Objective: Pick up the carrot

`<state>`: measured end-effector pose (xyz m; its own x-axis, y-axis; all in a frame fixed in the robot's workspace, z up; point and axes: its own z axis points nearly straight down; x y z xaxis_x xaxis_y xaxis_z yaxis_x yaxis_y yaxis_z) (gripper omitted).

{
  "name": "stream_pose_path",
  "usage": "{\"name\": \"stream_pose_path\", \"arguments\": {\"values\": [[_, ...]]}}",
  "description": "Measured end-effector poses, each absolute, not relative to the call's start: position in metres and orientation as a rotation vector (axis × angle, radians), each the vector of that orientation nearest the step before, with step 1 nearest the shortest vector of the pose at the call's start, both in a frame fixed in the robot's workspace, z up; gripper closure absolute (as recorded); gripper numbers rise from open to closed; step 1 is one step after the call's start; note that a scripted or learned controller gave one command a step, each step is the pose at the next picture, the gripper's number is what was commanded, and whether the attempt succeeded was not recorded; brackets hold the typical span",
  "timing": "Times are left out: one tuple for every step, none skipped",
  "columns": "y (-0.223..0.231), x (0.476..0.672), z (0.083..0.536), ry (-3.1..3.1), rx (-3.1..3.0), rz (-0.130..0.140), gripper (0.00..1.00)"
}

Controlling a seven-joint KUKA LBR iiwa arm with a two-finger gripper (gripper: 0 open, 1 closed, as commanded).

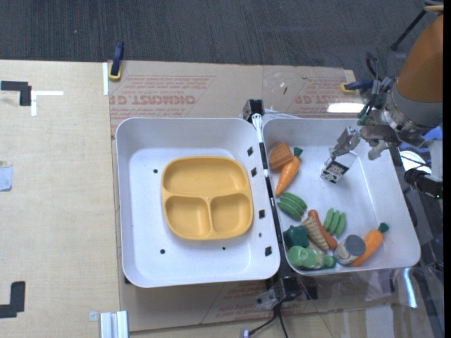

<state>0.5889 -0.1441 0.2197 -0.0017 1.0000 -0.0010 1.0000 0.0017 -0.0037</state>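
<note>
A pale wooden surface (56,210) is seen across the left and middle of the view, with a sheet of brown printed cardboard (183,90) laid flat over it. Dark grey carpeted floor (211,13) is shown beyond the far edge. Black bracket-shaped marks (17,94) are fixed near the left edge, and a blue clamp (116,60) is set at the cardboard's far left corner. A glare of light (345,108) is reflected on the cardboard at the far right.
</note>
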Motion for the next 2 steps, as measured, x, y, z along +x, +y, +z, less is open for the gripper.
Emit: {"name": "stream_pose_path", "arguments": {"values": [[-0.108, 0.642, 0.103, -2.432, -2.003, 0.014, 0.0], [-0.119, 0.583, 0.093, -2.055, -2.376, 0.001, 0.0]]}}
